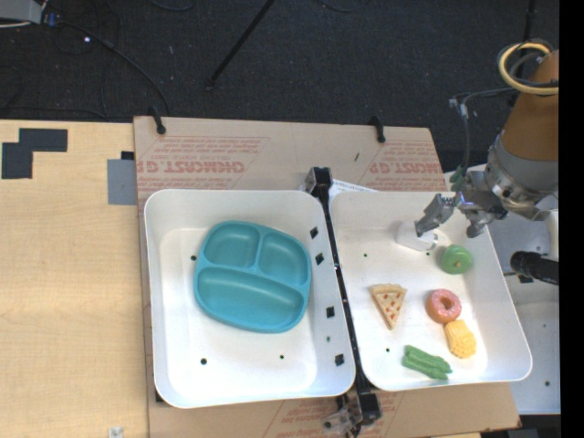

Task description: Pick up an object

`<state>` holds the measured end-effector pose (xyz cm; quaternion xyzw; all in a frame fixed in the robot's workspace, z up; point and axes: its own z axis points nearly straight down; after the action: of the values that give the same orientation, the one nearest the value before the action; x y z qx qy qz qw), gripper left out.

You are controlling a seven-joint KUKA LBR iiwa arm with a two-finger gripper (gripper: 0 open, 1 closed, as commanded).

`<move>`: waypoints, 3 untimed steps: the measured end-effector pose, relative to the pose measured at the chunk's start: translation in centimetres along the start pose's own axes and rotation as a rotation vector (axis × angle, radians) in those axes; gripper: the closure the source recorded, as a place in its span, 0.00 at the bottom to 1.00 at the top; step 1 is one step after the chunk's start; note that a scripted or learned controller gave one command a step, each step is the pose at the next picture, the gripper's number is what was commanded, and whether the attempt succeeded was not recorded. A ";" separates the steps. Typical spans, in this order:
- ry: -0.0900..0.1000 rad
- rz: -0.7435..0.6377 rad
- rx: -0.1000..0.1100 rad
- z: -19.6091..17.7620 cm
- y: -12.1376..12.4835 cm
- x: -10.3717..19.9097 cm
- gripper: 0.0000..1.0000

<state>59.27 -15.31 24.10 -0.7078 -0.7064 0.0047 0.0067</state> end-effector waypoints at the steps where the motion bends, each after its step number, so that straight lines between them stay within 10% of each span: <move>1: -0.002 -0.002 -0.013 -0.8 0.2 0.0 0.00; 3: -0.001 -0.002 -0.009 10.7 -0.2 0.6 0.00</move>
<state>58.87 -14.73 13.43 -0.7071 -0.7071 0.0020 0.0033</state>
